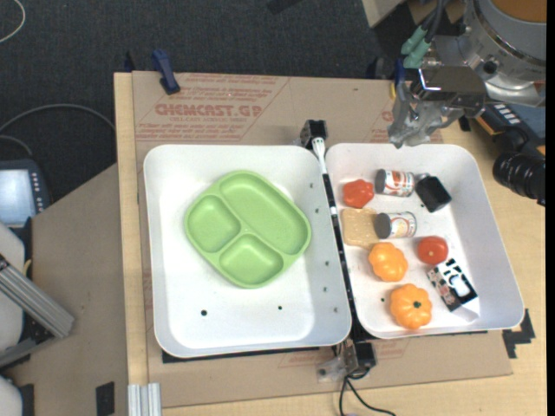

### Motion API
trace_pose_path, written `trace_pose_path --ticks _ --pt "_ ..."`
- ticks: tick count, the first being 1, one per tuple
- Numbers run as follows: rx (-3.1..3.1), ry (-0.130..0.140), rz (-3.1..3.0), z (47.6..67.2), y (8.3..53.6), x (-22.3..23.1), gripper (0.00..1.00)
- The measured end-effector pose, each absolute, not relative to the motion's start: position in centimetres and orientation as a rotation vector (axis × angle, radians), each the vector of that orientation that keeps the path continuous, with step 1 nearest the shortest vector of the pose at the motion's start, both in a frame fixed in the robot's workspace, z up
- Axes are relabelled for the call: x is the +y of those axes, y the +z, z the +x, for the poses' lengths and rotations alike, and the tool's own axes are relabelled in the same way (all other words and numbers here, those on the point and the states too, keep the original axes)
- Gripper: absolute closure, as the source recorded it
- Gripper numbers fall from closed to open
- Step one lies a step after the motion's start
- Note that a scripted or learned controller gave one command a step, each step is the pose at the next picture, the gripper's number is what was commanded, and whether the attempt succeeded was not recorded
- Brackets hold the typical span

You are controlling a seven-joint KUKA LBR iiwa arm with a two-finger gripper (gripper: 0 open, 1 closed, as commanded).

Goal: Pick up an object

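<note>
- Nothing held: gripper (pixel 408 133) hangs over right bin's (pixel 494 232) far edge; finger spread unreadable.
- Nearest pick: can (pixel 395 183), just inboard, long axis along that edge.

Arm (pixel 512 16): running off the top and right edges; the upper links are lying outside the frame.

Gripper (pixel 408 133): fingertips are blurring against the cardboard, too small to tell whether they are parted or closed.

Two small jars (pixel 395 183): label print is showing too small to read.

Black-and-white box (pixel 452 285): its markings are reading as illegible.

Black device (pixel 525 173): the right edge is cutting it off.

Screen (pixel 17 193): the left edge is cropping it.

Bench cardboard (pixel 208 102): the bins are covering the middle; printed lettering is showing only partly legible.

Cable (pixel 360 397): running off the bottom edge.
</note>
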State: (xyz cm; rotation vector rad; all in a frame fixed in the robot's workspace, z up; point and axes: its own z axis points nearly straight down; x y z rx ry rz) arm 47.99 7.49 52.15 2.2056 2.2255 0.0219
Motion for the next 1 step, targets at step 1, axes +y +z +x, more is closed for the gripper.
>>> trace_pose_path --ticks 1 --pt "2.229 -0.022 2.227 49.69 36.38 10.08 1.00"
